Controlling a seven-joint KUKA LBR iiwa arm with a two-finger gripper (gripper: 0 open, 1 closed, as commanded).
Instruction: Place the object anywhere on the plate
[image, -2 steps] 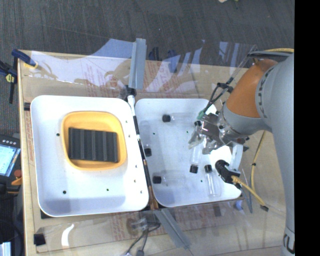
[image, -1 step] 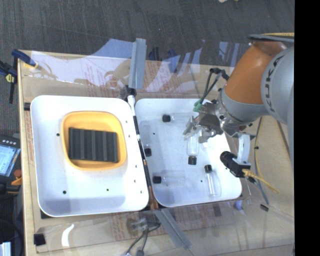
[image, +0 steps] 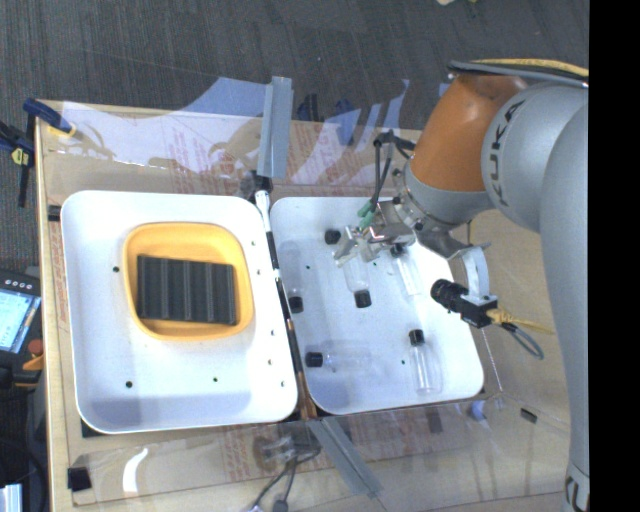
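A yellow plate (image: 180, 240) lies in the left white bin (image: 100, 380), with a dark ridged rectangular block (image: 187, 290) resting on it. In the right bin (image: 450, 370), a clear vial with a black cap (image: 422, 362) lies near the front right. Another clear capped vial (image: 330, 357) lies near the front left. Small black pieces sit at the back left (image: 331, 237), in the middle (image: 362, 298) and by the left wall (image: 295, 304). My gripper (image: 365, 242) hangs over the back of the right bin, just right of the back-left black piece. Nothing shows in its grasp.
The grey arm with its orange band (image: 460, 130) reaches in from the right over the right bin's back corner. A metal bar (image: 275, 130) stands behind the gap between the bins. A device with a screen (image: 15, 315) sits at the left edge.
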